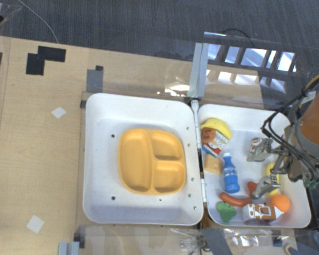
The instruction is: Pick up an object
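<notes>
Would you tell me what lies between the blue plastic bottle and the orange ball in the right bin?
In the camera view, the gripper hangs between the blue plastic bottle and the orange ball.

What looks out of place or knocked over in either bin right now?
Nothing looks spilled or broken. The right bin is a loose jumble: the blue bottle lies on its side, and the small carton is tipped over beside the orange ball. The yellow tray sits flat in the left bin.
</notes>
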You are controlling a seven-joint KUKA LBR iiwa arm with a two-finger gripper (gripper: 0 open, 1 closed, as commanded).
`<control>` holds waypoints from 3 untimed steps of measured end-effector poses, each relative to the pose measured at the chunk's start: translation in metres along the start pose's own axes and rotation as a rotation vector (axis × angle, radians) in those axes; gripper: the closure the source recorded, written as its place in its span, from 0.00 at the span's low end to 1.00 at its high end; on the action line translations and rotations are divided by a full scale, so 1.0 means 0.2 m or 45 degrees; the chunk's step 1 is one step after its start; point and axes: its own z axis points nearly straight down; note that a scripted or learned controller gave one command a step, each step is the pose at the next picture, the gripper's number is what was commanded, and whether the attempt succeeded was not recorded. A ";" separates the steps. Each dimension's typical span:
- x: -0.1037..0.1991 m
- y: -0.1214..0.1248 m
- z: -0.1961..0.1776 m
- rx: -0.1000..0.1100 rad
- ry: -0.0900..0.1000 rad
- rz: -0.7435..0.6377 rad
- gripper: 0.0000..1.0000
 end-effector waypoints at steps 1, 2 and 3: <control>-0.17 -0.40 0.10 0.001 0.001 -0.113 0.00; -0.17 -0.48 0.71 0.002 -0.006 0.069 0.00; -0.52 -0.39 0.63 -0.001 -0.005 0.264 0.00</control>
